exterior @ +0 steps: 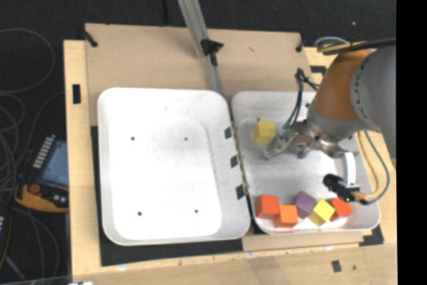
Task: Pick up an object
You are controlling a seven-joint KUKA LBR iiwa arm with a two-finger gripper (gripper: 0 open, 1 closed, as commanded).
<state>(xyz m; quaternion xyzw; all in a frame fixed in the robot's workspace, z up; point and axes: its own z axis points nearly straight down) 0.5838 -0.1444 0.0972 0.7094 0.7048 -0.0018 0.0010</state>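
On the tan bench (167,57), set against a dark floor strewn with cables, two shallow white bins sat side by side, the left bin (167,163) and the right bin (267,110) touching along their inner rims. A grey metal post (190,0) slanted up from the bench's far edge, and a handheld pendant (47,173) with a blue screen lay on the floor beyond the bench's left edge. The arm (350,93), grey with an orange band, reached in over the right bin's right rim and bent down toward the bin's middle. Its gripper (275,149) hung low over the bin floor, just beside and slightly nearer than a yellow cube (265,132) that sat toward the bin's far left part. Whether the claw was spread or closed could not be told from this angle, and nothing could be seen held in it. Along the right bin's near rim lay a cluster of blocks: a red block (268,205), an orange block (288,214), a purple block (305,203), a second yellow block (323,211) and another red piece (341,207), packed close together toward the near right corner.
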